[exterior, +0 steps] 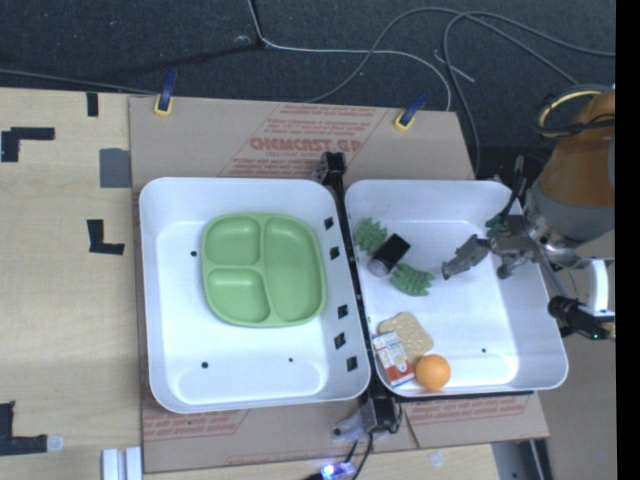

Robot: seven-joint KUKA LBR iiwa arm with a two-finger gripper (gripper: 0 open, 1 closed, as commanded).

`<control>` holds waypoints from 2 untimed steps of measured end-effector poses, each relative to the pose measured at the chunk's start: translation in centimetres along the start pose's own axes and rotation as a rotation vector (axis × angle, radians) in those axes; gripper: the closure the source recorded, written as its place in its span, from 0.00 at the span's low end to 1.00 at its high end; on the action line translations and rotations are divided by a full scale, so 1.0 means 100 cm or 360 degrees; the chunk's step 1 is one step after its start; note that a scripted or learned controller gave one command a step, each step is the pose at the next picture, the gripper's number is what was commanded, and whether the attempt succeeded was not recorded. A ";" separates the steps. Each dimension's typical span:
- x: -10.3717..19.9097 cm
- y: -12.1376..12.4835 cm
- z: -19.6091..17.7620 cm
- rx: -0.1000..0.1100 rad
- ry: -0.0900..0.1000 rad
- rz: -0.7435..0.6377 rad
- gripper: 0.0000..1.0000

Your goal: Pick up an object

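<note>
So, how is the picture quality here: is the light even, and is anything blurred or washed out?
Camera view: light is even and soft, with faint shadows along the bin walls; the right bin rim looks bright but not blown out; the green tray and orange are fairly sharp; the tool and arm are softer, slightly blurred; the whole image is low in detail.

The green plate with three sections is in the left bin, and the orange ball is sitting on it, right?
Not quite. The green plate is in the left bin, but the orange ball is not on it. The camera view shows the ball in the right bin, near its front edge, next to a small red and white packet.
</note>
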State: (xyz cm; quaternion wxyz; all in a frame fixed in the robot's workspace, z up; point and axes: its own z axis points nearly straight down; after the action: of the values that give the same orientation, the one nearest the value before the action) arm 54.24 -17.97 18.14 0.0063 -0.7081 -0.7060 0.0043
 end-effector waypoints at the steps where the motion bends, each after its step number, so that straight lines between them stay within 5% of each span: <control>1: 0.000 0.003 -0.007 -0.0021 -0.0004 -0.0006 0.00; 2: 0.009 0.005 0.040 -0.0016 -0.0004 -0.0007 0.00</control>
State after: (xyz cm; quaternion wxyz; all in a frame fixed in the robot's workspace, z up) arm 54.64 -17.11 14.18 0.0021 -0.7067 -0.7075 0.0016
